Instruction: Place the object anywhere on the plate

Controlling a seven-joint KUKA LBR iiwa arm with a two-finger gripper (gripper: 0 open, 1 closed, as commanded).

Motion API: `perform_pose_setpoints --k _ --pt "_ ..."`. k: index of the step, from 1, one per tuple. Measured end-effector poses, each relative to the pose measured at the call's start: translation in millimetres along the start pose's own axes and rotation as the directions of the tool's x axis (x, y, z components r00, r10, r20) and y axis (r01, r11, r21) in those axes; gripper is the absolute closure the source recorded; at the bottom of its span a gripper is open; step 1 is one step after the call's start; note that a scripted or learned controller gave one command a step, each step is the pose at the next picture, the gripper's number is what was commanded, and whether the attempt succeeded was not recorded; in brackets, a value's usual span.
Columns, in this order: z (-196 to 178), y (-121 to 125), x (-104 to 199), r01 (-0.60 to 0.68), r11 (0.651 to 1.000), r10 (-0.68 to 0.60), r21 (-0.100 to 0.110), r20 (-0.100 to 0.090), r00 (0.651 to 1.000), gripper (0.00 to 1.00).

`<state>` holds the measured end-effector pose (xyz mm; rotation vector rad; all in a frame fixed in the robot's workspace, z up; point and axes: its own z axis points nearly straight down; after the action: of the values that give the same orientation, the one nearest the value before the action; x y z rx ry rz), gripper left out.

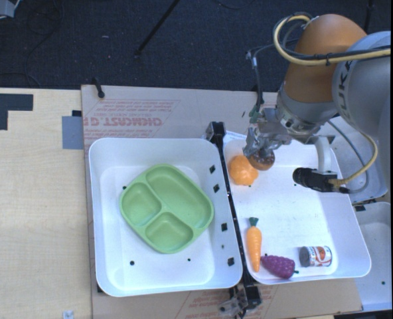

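Observation:
A light green plate [166, 207] with three compartments lies in the left white bin [110, 258]. In the right bin [346, 238] an orange fruit [241, 170] rests near the far left corner. My gripper [261, 157] hangs just right of and slightly above that fruit, close to it or touching its edge. The angle hides how its tips stand. Nothing can be seen held in it.
A toy carrot [253, 244], purple grapes [277, 266] and a small can [315, 256] lie along the right bin's near side. A black divider [224, 201] separates the bins. A black cylindrical part [314, 179] sticks out beside the arm.

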<state>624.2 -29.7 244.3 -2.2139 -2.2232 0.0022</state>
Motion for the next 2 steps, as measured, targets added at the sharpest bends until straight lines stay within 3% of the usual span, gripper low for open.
perform_pose_setpoints --k 2 --pt "0.7 -9.0 113.8 0.001 1.0 -0.001 0.0 0.0 1.0 1.0"
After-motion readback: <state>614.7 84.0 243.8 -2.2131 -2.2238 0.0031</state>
